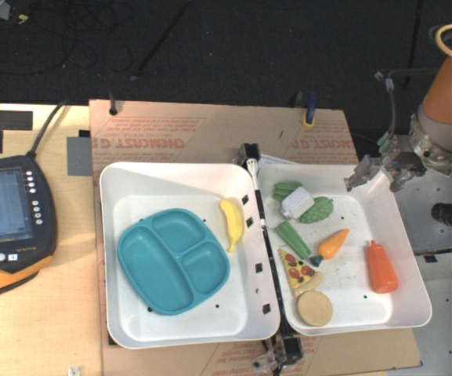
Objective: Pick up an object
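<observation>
Now you have two white bins side by side on a cardboard sheet (210, 128), and the divider (261, 233) between them is your landmark. Left of it, the left bin (124, 186) holds one teal sectioned plate (175, 261) and one yellow banana (231, 222), which lies just beside the divider. Right of it, the right bin (406, 288) holds one orange bottle (381, 267) far from the divider, one tan round cookie (315, 308), one orange carrot (333, 244), one pizza slice (298, 269), three green pieces clustered near a small white block (296, 203). The arm (445, 100) sits well right of the divider, with the gripper (378, 171) above the right bin's far rim, its fingers spread and holding nothing. One tablet (6, 214) lies far left of the divider on the wooden bench (77, 304); beyond is dark floor with cables.
</observation>
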Controlling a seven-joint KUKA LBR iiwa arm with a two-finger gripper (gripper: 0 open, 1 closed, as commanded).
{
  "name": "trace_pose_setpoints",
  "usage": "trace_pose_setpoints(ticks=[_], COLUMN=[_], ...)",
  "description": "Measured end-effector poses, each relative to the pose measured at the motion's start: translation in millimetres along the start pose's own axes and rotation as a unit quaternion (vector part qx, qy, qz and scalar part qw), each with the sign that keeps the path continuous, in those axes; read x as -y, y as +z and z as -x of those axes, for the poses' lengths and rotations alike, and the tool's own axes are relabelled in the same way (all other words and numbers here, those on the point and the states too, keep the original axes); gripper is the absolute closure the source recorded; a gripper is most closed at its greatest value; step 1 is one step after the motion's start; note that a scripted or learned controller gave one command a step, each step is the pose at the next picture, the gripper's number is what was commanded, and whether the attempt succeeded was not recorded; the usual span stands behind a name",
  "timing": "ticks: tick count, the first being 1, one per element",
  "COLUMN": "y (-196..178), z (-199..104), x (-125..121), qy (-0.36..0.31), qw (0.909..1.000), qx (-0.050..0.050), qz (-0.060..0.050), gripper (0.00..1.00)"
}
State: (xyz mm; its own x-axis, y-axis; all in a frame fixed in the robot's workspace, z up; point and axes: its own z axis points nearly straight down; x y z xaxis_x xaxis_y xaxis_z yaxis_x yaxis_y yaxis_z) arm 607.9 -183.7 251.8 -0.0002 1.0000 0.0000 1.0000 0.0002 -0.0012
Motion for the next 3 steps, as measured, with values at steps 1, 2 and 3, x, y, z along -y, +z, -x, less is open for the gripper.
trace_pose_setpoints(ticks=[1, 2, 3], y=[146, 166, 155], z=[4, -65, -60], x=[-32, 26, 24], qy=[0.0, -0.001, 0.001], qw=[1.0, 1.0, 1.0], qx=[0.0, -0.002, -0.001], qz=[0.0, -0.004, -0.002], gripper=[0.0, 0.0, 1.0])
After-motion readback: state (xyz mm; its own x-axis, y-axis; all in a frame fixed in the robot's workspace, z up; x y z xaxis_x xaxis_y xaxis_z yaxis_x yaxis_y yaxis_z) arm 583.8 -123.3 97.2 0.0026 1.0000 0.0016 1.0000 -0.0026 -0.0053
